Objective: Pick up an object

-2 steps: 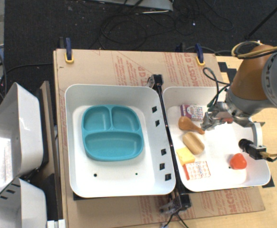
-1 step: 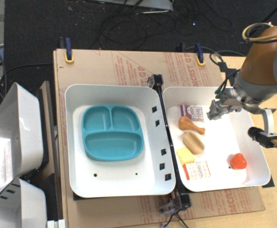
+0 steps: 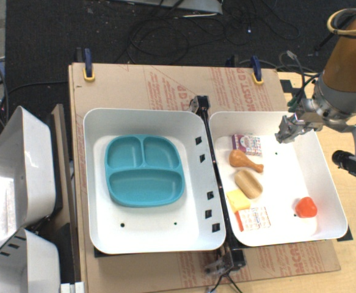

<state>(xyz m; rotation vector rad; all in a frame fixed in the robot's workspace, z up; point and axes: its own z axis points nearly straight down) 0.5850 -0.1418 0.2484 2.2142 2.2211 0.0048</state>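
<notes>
My gripper [image 3: 286,132] hangs over the far right part of the right bin [image 3: 324,182], with nothing seen between its fingers. To its left lies a small purple-and-white carton [image 3: 247,144]. Below that are a toy chicken drumstick [image 3: 245,161], a tan bread roll [image 3: 248,183], a yellow cheese wedge [image 3: 237,199] and a red-and-white packet [image 3: 254,218]. An orange-red fruit [image 3: 306,207] sits near the bin's right front corner.
The left bin [image 3: 98,176] holds a teal divided plate [image 3: 144,170]. A black divider with clips [image 3: 211,170] runs between the bins. White containers [image 3: 16,176] stand off the bench at left. Clamps [image 3: 89,72] hold the board's far edge.
</notes>
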